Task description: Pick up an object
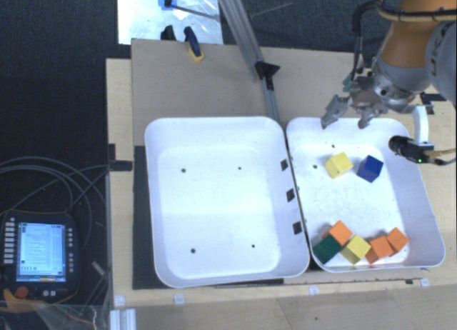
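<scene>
The gripper is held wide, empty; the yellow cube could be nudged aside if approached off-centre.

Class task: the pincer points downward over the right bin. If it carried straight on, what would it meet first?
Probably bare bin floor: the pincer hangs open over the right bin, with the yellow block nearer the camera; depth unclear.
</scene>
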